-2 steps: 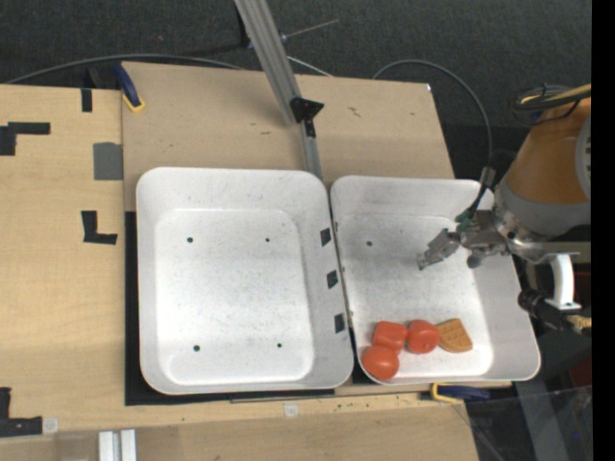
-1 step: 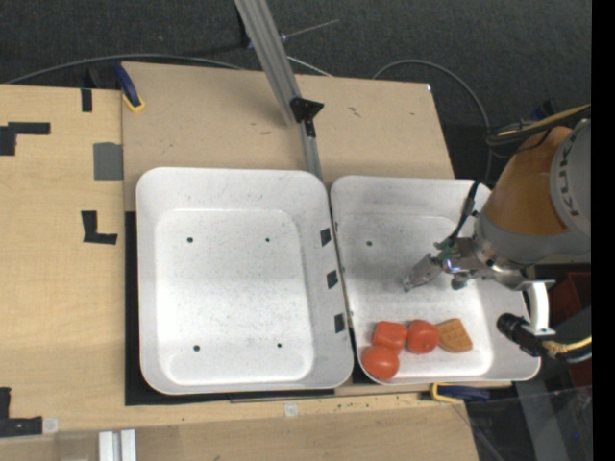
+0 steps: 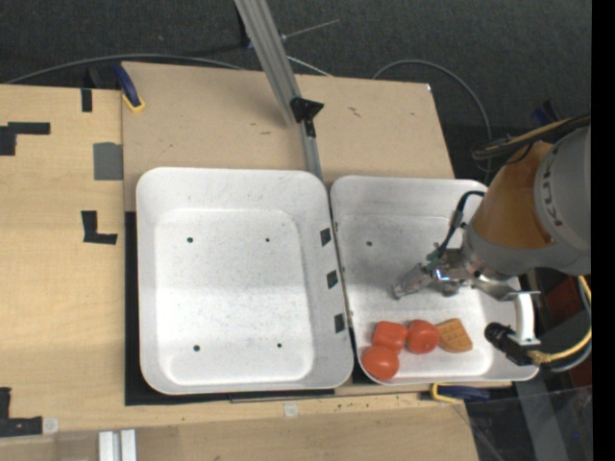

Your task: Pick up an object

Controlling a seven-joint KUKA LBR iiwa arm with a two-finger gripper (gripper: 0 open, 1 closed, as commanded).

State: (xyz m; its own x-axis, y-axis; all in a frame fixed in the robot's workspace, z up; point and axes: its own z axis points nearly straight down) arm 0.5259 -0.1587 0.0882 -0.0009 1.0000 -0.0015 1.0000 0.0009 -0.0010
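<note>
Gripper [image 3: 411,284] hung over right bin [image 3: 384,209] | finger state couldn't be told | three red pieces [image 3: 399,344] and tan piece [image 3: 455,335] along bin's near wall

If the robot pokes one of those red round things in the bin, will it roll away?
Probably a little. The red pieces look rounded and smooth, so a push could make them roll or slip. They sit bunched near the right bin's front wall beside a tan piece, which would likely stop them soon. They look small, so probably light.
</note>
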